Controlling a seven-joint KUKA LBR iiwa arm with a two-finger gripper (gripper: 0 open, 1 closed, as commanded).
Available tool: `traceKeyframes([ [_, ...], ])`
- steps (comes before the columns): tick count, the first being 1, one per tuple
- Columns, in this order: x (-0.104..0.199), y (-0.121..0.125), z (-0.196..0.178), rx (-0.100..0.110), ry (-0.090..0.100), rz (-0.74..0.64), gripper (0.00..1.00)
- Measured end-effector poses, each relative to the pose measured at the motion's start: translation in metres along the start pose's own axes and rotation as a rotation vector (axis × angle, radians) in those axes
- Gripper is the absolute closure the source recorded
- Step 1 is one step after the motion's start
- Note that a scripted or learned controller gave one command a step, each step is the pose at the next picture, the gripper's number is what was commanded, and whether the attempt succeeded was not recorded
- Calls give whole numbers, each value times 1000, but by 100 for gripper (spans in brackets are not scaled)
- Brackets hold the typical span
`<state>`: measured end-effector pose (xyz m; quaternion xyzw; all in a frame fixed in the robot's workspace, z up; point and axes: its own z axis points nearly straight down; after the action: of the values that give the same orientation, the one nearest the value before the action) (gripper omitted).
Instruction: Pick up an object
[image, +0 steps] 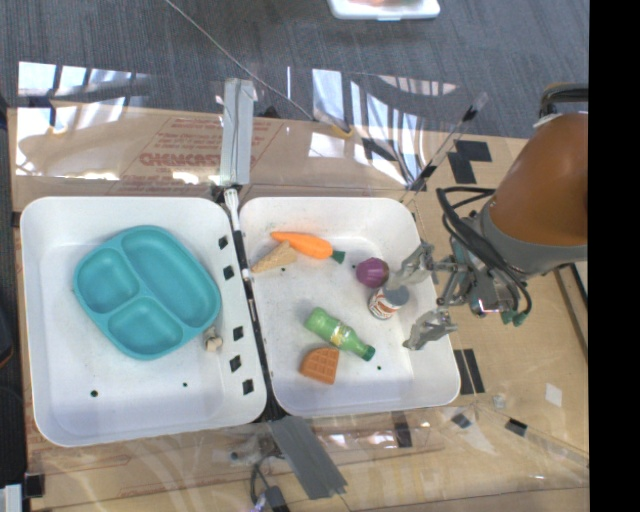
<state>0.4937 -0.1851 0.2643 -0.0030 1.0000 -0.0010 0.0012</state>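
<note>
The bench (520, 380) is a pale wood-toned surface carrying reflective sheeting and black tape marks; dark ribbed flooring lies beyond its far edge. Two shallow white bins sit side by side, meeting at a central divider.

The left bin (60, 400) holds a teal sectioned plate (146, 290) tilted across its middle, with a small tan piece (213, 342) just beside the plate's near right corner.

The right bin (300, 395) holds:
- a toy carrot (303, 245) near the far wall;
- a tan wedge (273, 260) touching the carrot's left end;
- a purple onion (372, 271) right of centre;
- a small jar (380, 304) just below the onion;
- a green bottle (338, 334) lying at a slant;
- a waffle piece (320, 365) near the front wall.

The arm (545, 190) enters from the right, its orange band above the wrist. The gripper (422, 296) sits at the right bin's right wall, fingers spread wide, one fingertip (414, 262) farther and one nearer. Nothing lies between them; the jar is close beside the gap.

Open floor remains along the right bin's left half and front right corner.
</note>
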Motion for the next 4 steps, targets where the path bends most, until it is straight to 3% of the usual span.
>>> traceKeyframes([
  [1, 4, -5, 161, -5, 9, -26, 0],
  [2, -41, 56, 172, -3, 2, 200, 0],
  [3, -42, 56, 162, -2, 1, 192, 100],
  [4, -48, 60, 60, -1, -7, 226, 100],
])
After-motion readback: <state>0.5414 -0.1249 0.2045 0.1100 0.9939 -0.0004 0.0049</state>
